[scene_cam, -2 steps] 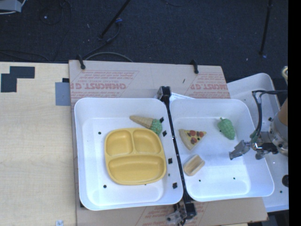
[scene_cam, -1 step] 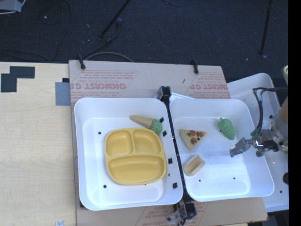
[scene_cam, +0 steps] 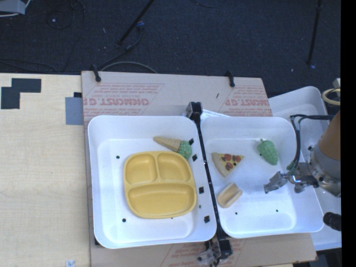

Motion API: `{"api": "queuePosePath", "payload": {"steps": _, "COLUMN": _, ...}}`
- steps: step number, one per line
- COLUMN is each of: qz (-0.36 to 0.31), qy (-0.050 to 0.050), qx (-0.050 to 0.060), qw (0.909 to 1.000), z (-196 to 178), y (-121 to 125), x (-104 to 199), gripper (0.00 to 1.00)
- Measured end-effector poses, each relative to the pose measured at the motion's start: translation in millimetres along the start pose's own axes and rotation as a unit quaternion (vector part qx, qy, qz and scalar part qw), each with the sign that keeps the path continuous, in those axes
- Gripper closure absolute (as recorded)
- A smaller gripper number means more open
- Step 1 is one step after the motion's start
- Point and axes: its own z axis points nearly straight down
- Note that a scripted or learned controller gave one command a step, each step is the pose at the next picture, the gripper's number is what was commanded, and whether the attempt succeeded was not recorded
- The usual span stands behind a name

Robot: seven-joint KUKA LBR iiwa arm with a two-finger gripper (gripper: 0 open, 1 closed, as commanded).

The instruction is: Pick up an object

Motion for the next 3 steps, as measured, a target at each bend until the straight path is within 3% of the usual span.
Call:
{"api": "queuePosePath", "payload": {"steps": 2, "qz": 0.0, "qy": -0.001, "qx": -0.002, "qw": 1.0, "z": 79, "y": -7, "x": -1, "gripper": 0.0}}
{"api": "queuePosePath", "payload": {"steps": 3, "qz": 0.002, "qy": -0.001, "qx": -0.003, "qw": 1.0, "z": 67, "y": -6, "x": -2, "gripper": 1.0}}
